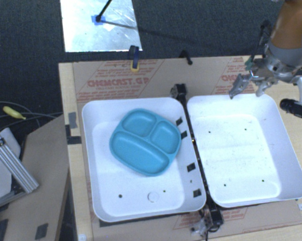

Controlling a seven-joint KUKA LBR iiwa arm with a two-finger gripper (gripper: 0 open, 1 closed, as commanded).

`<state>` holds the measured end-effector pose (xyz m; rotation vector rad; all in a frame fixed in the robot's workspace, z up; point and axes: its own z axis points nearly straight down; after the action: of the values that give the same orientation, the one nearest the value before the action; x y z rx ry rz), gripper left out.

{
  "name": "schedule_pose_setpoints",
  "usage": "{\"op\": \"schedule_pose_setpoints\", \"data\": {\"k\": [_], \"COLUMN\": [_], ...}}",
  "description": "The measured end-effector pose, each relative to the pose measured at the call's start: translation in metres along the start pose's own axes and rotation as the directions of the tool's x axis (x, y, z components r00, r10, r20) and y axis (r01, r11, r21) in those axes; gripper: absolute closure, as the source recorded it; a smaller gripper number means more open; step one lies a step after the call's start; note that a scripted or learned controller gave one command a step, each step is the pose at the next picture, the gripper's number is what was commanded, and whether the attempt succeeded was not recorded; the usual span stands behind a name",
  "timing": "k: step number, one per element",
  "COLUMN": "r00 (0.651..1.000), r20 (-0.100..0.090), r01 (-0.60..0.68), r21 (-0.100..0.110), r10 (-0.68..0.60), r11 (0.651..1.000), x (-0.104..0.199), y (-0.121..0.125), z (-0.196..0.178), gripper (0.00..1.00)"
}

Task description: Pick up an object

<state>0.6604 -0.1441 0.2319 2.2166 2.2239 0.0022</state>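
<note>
A blue divided plate (pixel 145 141) with three compartments lies flat in the left white bin (pixel 107 196), toward its upper middle. My gripper (pixel 248 86) hangs at the far right, above the back rim of the right white bin (pixel 281 185), well away from the plate. Its two fingers (pixel 236 89) are spread apart with nothing between them, so it is open. The orange-banded wrist (pixel 290 20) rises above it.
Both bins sit side by side on a cardboard sheet (pixel 111 81), joined by black clips (pixel 191 166) along the middle seam. A shiny metal plate (pixel 101 22) lies behind the bench. An aluminium frame (pixel 8 160) stands at the left.
</note>
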Motion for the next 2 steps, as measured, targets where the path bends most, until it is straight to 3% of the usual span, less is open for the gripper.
{"op": "schedule_pose_setpoints", "data": {"k": [1,2], "r00": [1.0,1.0], "r20": [-0.002,-0.004], "r01": [-0.005,0.009], "r21": [0.013,-0.003], "r10": [0.005,-0.009], "r11": [1.0,1.0], "x": [-0.02,0.082], "y": [-0.055,-0.071], "z": [0.109,0.044], "gripper": [0.0,0.0]}}
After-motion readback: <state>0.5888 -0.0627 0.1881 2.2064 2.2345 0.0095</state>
